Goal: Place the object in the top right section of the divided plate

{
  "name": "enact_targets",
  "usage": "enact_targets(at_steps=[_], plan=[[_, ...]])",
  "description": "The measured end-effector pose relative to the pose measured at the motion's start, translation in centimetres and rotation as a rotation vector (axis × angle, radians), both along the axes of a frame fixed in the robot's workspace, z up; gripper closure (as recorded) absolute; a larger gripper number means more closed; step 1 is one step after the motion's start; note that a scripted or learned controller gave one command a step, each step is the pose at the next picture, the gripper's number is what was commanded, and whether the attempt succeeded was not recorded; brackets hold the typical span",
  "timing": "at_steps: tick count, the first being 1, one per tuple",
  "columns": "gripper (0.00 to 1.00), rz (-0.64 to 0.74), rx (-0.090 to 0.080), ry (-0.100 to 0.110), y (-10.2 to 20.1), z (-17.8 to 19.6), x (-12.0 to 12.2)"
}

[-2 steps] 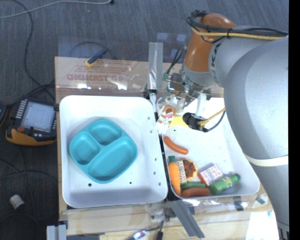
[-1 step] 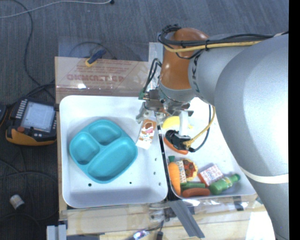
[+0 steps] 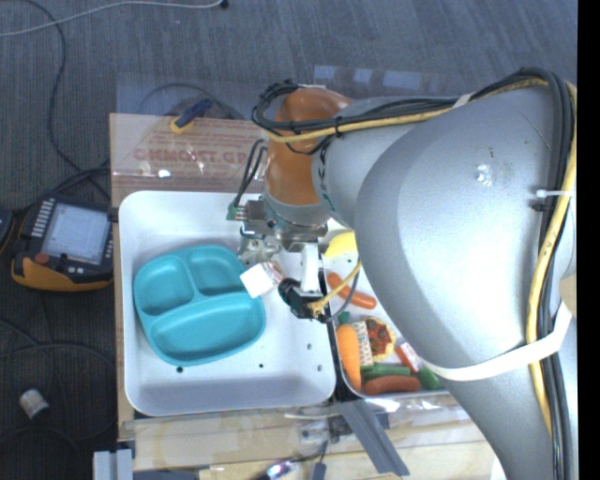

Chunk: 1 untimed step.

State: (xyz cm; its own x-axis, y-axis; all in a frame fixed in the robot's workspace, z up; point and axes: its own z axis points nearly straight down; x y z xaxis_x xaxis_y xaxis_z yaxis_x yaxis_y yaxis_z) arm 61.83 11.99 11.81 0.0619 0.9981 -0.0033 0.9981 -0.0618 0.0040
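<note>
Grey carpet surrounds the surface; the hand (image 3: 265,265) pinches a small white object (image 3: 255,280) just over the blue divided plate's (image 3: 197,305) top right section, release pending.

Dark grey carpet floor (image 3: 56,394), black cables (image 3: 37,28), wooden bench (image 3: 187,150)

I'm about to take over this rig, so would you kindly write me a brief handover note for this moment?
Gripper: over the left bin, at the right edge of the blue divided plate; whether the fingers are open or shut cannot be made out.
Object: a small white piece sits at the gripper tip beside the plate's top right section; hold unconfirmed.
Right bin: toy foods, including a carrot.
Done: arm brought to the plate.
Left: confirm the piece lands in the top right section, then retract.
</note>
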Motion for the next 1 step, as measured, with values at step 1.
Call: enact_targets(at_steps=[1], plan=[[1.0,0.028,0.007,-0.016,4.45,-2.61,-6.47]])
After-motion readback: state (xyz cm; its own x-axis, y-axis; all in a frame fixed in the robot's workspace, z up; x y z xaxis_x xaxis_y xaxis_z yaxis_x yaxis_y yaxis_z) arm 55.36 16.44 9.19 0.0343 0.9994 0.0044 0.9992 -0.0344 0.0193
